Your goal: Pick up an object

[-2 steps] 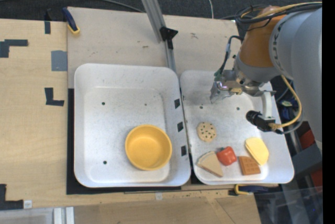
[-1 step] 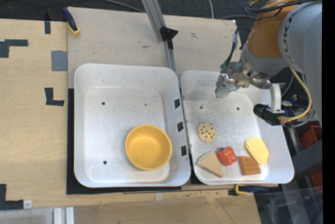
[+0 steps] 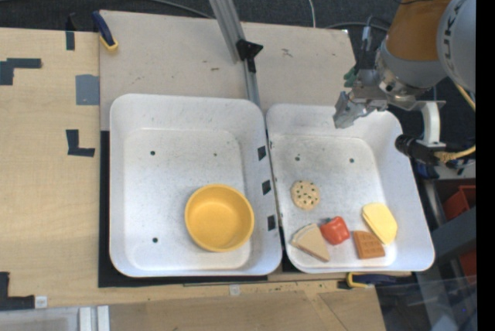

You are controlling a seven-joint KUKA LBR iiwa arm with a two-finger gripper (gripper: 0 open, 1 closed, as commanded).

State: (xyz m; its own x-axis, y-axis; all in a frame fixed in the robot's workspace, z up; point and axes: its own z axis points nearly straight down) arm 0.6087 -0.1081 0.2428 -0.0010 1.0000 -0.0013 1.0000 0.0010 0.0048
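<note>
Holding one item, the left bin (image 3: 131, 167) contains a single yellow bowl (image 3: 220, 217), upright, near its front right corner. The right bin (image 3: 363, 144) contains five items grouped along its front edge: one round cookie (image 3: 305, 195) with dark chips, set apart behind the others; one tan bread wedge (image 3: 312, 243); one red tomato-like piece (image 3: 335, 230) touching the wedge; one orange waffle square (image 3: 369, 244); one pale yellow block (image 3: 380, 223) just beside the waffle. The gripper (image 3: 345, 111) hangs over the back right corner of the right bin, well apart from all five items, with nothing seen in it. Its fingertips read as one grey blur against the bin wall, so their spread cannot be told. The arm (image 3: 425, 20) is cut off by the frame's right edge.
</note>
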